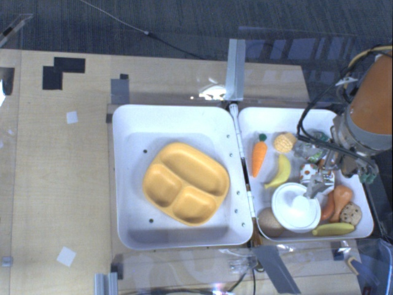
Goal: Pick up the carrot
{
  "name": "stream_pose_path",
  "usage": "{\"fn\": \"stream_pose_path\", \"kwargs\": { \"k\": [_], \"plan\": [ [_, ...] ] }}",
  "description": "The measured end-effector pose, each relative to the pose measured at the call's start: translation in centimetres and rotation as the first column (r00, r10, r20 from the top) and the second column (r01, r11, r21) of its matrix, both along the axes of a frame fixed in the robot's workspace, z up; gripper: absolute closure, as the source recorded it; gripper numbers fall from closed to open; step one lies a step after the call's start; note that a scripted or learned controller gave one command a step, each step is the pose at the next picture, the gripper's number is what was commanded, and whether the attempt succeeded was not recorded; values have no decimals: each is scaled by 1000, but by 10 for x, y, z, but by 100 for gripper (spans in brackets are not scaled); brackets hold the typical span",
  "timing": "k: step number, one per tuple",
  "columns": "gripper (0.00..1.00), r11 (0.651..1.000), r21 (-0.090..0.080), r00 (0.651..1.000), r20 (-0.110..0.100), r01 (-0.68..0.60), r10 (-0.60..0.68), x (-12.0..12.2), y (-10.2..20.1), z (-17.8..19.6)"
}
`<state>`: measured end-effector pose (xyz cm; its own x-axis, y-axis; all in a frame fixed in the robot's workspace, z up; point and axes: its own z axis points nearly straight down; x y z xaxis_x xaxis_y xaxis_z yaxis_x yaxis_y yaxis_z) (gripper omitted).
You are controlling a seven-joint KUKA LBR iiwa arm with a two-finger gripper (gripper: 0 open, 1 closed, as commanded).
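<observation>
The carrot [259,155] is lying near the left wall of the right bin [245,134], beside a banana [280,172] and white bowl [296,207]. The left bin [126,165] is holding a yellow divided plate [185,182]. The gripper [317,180] is hovering above the bowl's rim, grasping nothing I can make out; its state is unclear.

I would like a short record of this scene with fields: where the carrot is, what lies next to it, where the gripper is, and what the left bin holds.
carrot: in the right bin, near its left wall, green top pointing away from the camera
neighbours: banana to its right, corn piece at upper right
gripper: over the right bin, above the white bowl, apart from the carrot
left bin: holds a yellow divided plate
</observation>
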<state>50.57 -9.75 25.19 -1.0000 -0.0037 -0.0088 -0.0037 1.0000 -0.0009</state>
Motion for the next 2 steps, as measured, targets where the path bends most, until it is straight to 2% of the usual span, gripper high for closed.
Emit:
{"fn": "stream_pose_path", "kwargs": {
  "k": [1, 2],
  "plan": [
    [0, 998, 4, 998, -6, -62, 62, 28, 61, -69],
    [0, 1000, 1, 1000, 0, -3, 3, 28, 42, -66]
  ]
}}
